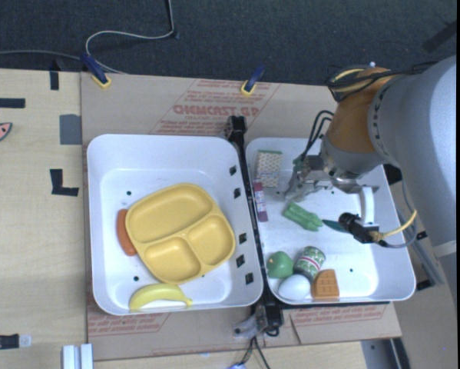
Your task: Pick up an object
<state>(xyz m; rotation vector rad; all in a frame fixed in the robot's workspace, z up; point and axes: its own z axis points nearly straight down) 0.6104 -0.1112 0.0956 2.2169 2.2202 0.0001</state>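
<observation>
My gripper (pixel 305 186) hangs low over the back of the right bin (pixel 383 283), its thin metal fingers (pixel 293 191) spread open with nothing between them. Just below it and a little to the front lies a green pickle-like piece (pixel 302 217). A checked box (pixel 269 167) rests to the gripper's left near the bin's back wall. A small pink and purple piece (pixel 259 204) lies along the left wall.
At the right bin's front sit a green apple (pixel 279 264), a labelled can (pixel 309 261), a white egg (pixel 295 287) and an orange cracker (pixel 326 284). The left bin (pixel 107 167) holds a yellow divided plate (pixel 180 231), an orange piece (pixel 125 234) and a banana (pixel 159 296).
</observation>
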